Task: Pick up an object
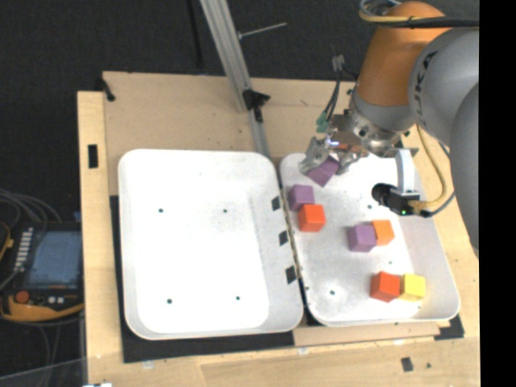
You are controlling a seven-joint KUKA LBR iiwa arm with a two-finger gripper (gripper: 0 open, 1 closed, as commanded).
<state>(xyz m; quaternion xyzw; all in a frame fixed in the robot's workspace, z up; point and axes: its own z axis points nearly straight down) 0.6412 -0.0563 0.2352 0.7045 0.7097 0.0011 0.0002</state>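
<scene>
Purple block (323,172) is held between the fingers of the claw (326,161).
It hangs over the far end of the right bin (431,256). In that bin, nearer than the held block, sit another purple block (301,195), an orange block (312,217) touching it, and more blocks farther right.

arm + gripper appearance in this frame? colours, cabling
The arm is grey with a rounded orange section above the wrist. The gripper is small and metallic, with silver fingers. Thin cables, one greenish, run down beside the wrist, and a black cable loops off the arm's underside.
</scene>
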